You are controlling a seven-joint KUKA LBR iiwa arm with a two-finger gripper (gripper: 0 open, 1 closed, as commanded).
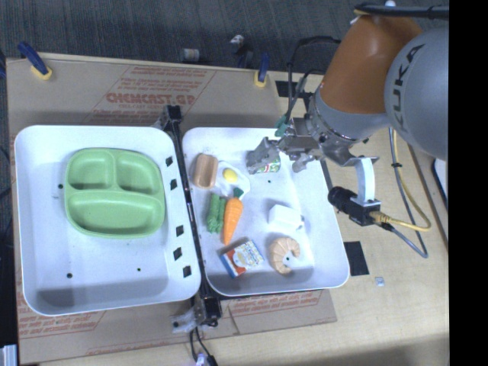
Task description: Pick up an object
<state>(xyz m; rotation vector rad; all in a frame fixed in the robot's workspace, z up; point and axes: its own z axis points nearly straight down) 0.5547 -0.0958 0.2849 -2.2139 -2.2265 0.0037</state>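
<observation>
My gripper (268, 157) hangs over the far right part of the right bin (328, 269), just right of a fried egg toy (231, 178). A tan bread roll (203, 170) lies at the bin's far left. Below them a green pea pod (215, 213) and an orange carrot (232, 218) lie side by side. A white block (285, 218) sits in the middle right. Near the front are a small printed carton (242, 258) and a tan croissant-like piece (284, 254). The wrist hides what lies directly under the gripper.
The left bin (38, 280) holds a green divided plate (114, 191). A black divider with clips (183, 204) runs between the bins. Cables and a black connector (352, 204) hang off the arm past the right bin's right rim. Cardboard lies under both bins.
</observation>
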